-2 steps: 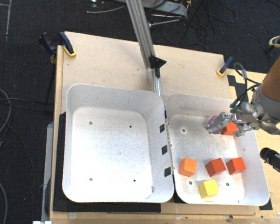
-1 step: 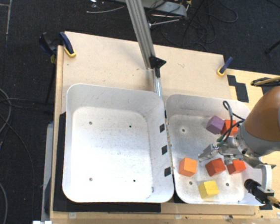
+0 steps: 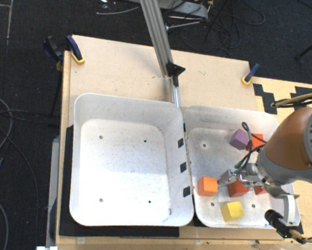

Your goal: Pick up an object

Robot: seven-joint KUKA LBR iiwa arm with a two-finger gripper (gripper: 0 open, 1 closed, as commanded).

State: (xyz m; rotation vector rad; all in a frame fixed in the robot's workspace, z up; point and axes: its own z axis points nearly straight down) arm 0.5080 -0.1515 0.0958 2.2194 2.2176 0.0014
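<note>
The right bin (image 3: 217,125) holds several small blocks. An orange cube (image 3: 208,186) lies near its left wall, and a yellow cube (image 3: 232,210) sits near the front rim. A purple block (image 3: 239,139) and a red-orange block (image 3: 258,141) rest toward the back. My gripper (image 3: 233,178) hangs low over the bin, just right of the orange cube. A dark red block (image 3: 241,188) sits directly beneath it, partly hidden by the metal. The grey and orange wrist (image 3: 289,147) covers the bin's right side.
The left bin (image 3: 87,142) stands beside the right one, their walls meeting in the middle. A slanted metal pole (image 3: 157,33) crosses the back of the bench. Blue and yellow clamps (image 3: 72,49) grip the bench's far corners. Cables trail from the wrist.
</note>
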